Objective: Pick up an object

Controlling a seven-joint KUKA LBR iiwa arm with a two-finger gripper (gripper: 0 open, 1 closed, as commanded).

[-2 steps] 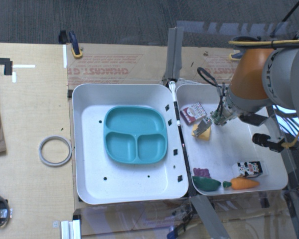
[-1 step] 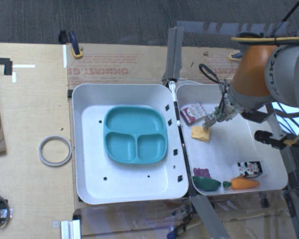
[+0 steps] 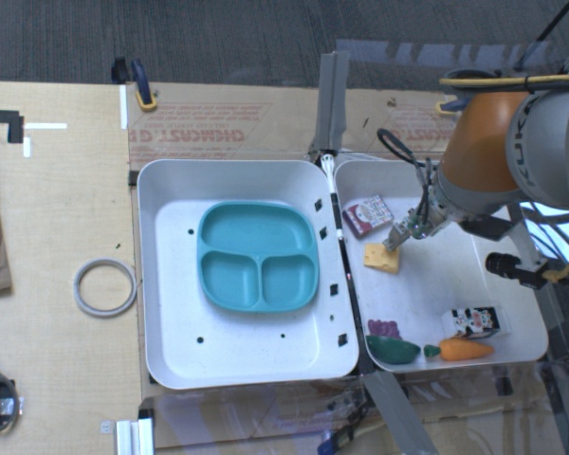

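Note:
In the right bin (image 3: 498, 297) lie a yellow cheese wedge (image 3: 381, 258), a red and white packet (image 3: 367, 214), purple grapes (image 3: 383, 329), a green leaf-shaped toy (image 3: 394, 351), an orange carrot (image 3: 466, 350) and a small black and white carton (image 3: 473, 321). My gripper (image 3: 399, 237) hangs over the bin's left part, its tip right at the cheese wedge's upper right corner. The packet lies just to its upper left. The fingers look close together, and nothing is visibly held between them.
The left bin (image 3: 161, 282) holds a teal divided plate (image 3: 259, 256). A grey tape ring (image 3: 105, 286) lies on the bench to the left. A grey post (image 3: 331, 102) rises at the far end between the bins. Cables and a black fitting (image 3: 512, 268) sit by the right bin's right side.

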